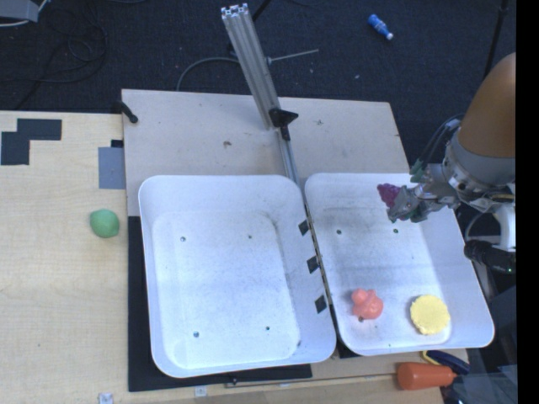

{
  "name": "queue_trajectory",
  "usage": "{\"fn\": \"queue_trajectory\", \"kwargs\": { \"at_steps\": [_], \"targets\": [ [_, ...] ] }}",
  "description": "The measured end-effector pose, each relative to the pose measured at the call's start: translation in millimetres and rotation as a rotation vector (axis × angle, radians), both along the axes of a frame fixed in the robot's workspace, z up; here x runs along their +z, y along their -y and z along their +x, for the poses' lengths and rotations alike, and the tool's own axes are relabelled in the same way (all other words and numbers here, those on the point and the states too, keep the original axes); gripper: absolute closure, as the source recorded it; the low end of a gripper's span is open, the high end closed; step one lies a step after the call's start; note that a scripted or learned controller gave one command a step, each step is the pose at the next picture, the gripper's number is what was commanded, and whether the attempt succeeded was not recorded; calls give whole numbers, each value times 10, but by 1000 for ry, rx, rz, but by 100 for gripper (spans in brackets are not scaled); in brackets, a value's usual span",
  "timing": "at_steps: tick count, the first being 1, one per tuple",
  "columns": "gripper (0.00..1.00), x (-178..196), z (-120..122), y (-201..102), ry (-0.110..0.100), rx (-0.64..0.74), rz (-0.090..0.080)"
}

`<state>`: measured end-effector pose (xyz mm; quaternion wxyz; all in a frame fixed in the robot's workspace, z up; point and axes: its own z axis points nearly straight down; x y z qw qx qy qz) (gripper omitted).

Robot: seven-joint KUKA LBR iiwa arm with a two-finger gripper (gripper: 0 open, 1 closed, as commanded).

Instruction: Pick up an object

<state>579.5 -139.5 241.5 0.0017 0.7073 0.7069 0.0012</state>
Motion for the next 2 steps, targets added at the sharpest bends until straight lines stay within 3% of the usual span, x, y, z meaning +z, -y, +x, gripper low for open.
{"fn": "queue_trajectory", "kwargs": {
  "at_steps": [2],
  "targets": [
    [100,61,-186,-862,-4,2,1]
  ]
}}
